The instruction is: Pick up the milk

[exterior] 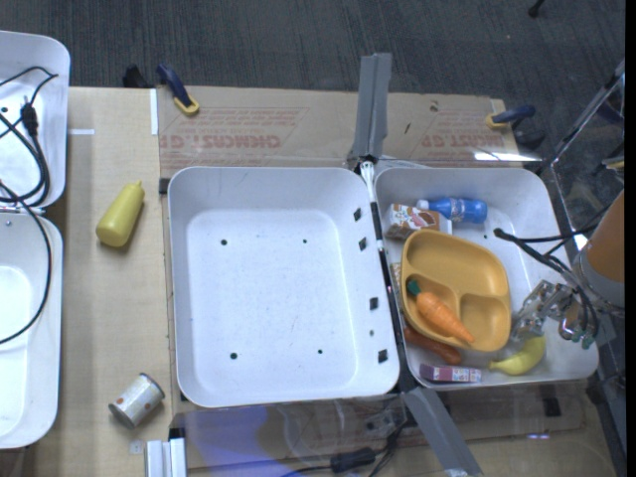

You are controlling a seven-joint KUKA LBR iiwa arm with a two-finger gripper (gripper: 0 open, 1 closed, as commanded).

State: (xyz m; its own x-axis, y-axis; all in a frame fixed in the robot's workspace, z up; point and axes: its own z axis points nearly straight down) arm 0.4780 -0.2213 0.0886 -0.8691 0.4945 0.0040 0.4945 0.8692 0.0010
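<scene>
The milk (401, 222) is a small brown and white carton lying on its side in the right bin (537, 189), up in the 11 o'clock corner, close to the wall between the two bins. Just beside it, at 3 o'clock, lies a blue bottle (459, 209). At 5 o'clock from the milk, touching its lower edge, is a big yellow tray (475, 266) with an orange carrot (437, 314) lying in it. At 6 o'clock from the tray is a little pink and white box (452, 374), and at 5 o'clock is a banana (522, 358). The claw (552, 308) is at 3 o'clock from the tray, low by the bin's right wall and well apart from the milk. I cannot tell if the claw is spread or pressed together, and nothing shows in its grip. The left bin (189, 266) sits at 9 o'clock. On the tabletop (109, 316) past it lie a yellow squeeze bottle (120, 216) and, at 7 o'clock, a small can (136, 398).
</scene>
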